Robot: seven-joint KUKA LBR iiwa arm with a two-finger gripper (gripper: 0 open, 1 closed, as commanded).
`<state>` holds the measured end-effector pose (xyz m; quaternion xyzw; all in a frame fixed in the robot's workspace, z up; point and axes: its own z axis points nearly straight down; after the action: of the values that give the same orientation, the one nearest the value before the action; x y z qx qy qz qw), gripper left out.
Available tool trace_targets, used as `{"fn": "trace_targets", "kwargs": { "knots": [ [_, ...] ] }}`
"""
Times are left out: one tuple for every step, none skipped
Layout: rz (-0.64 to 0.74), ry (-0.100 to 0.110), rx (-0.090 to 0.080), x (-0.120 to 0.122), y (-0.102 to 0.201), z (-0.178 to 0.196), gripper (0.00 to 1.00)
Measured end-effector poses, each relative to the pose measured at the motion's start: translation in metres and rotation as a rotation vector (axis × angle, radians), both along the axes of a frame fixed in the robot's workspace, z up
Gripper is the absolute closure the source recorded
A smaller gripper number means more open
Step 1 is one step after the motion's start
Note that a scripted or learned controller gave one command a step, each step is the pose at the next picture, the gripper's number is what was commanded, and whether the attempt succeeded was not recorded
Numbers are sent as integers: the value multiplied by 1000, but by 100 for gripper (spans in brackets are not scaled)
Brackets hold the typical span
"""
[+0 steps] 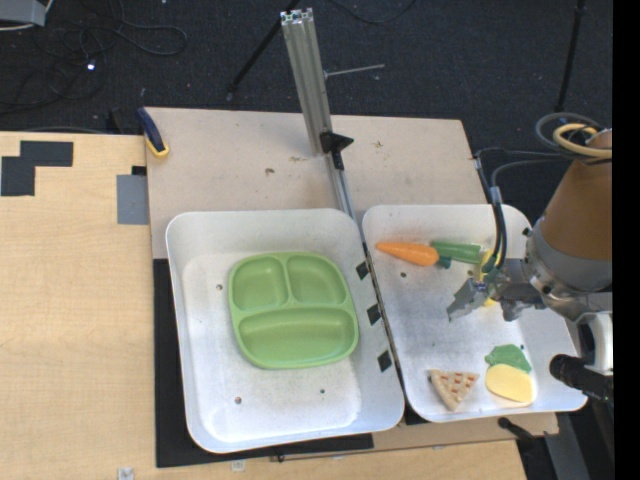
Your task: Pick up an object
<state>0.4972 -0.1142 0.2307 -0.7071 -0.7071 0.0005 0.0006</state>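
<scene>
Gripper [478, 298] low over right bin [420, 368], among the toys.
Fingers spread apart, nothing between them. Carrot [418, 253] lies just beyond the gripper near the far rim; pizza slice [452, 387] and lemon [510, 381] by the near rim. Left bin [200, 388] holds green divided plate [293, 308].

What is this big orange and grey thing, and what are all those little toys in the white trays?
That is a robot arm, reaching in from the right. A camera up above looks down on it. At its end is a small hand for grabbing things; right now it hangs over the right tray with nothing in it. In that tray lie a toy carrot, a pizza slice and a yellow fruit with a green leaf. The left tray holds a green plate with three sections. The robot's job is to pick up one toy.
</scene>
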Motion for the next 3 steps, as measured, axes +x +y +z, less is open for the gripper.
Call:
{"fn": "trace_targets", "kwargs": {
  "knots": [
    [0, 6, 2, -8, 5, -48, 0],
    [0, 9, 3, -8, 10, -112, 0],
    [0, 0, 3, -7, 10, -139, 0]
  ]
}}
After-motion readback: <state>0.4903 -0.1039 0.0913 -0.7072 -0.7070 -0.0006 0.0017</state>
